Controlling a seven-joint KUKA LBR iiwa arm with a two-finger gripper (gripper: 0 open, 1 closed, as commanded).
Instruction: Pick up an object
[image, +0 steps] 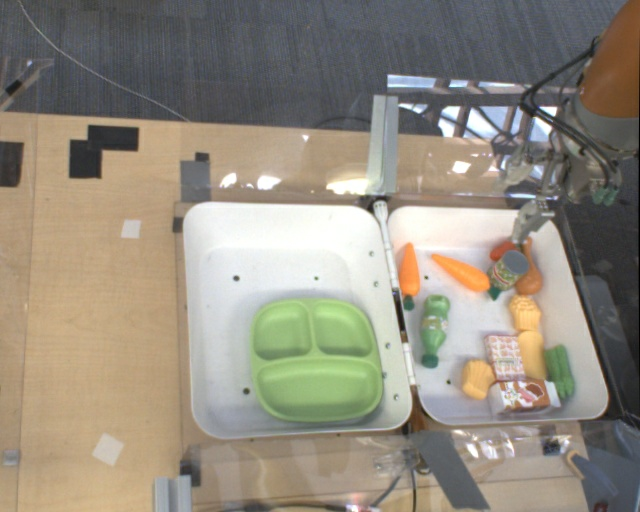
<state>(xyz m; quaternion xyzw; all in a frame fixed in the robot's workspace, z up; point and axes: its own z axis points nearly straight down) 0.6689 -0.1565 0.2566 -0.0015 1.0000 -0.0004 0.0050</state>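
Grey gripper (527, 222) hangs over cluttered right bin (590, 390) — its arm cropped.

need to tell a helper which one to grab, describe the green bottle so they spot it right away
Look in the right bin, the one crowded with toy food. Near its left wall lies a small green bottle, just below an upright carrot. It alone has a label and a dark green cap.

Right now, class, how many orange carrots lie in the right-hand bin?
2. One carrot lies upright along the bin's left wall; the other carrot lies slanted near the middle, beside the small can. Others may be hidden among the toys.
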